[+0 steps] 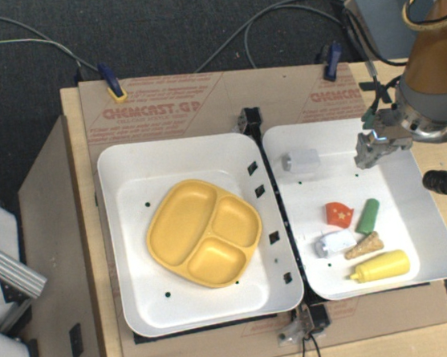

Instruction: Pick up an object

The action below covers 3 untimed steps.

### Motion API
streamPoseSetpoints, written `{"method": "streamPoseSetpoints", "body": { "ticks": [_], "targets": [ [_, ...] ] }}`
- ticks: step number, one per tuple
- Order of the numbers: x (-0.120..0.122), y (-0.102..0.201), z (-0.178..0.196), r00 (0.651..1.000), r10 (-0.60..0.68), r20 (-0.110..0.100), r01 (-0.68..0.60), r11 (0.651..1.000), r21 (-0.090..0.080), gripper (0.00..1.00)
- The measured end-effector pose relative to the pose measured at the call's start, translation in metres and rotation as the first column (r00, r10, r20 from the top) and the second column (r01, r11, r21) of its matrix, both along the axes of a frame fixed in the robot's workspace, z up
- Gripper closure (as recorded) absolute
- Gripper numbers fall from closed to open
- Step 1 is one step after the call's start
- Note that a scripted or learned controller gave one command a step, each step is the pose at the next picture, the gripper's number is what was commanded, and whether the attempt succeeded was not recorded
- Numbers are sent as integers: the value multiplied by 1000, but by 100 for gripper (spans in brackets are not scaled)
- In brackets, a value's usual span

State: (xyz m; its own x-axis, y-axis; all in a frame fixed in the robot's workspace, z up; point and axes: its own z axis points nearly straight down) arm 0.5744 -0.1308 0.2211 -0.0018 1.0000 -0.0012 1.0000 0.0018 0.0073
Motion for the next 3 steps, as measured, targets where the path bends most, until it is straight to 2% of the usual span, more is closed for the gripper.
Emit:
{"method": "streamPoseSetpoints", "body": {
  "ticks": [1, 2, 3],
  "targets": [
    [-16, 51, 12, 1000, 4, -8, -4, 1000, 5, 100],
    [-31, 95, 2, 1000, 4, -11, -4, 1000, 5, 100],
    [-47, 140, 10, 1000, 4, -10, -4, 1000, 5, 100]
  ]
}}
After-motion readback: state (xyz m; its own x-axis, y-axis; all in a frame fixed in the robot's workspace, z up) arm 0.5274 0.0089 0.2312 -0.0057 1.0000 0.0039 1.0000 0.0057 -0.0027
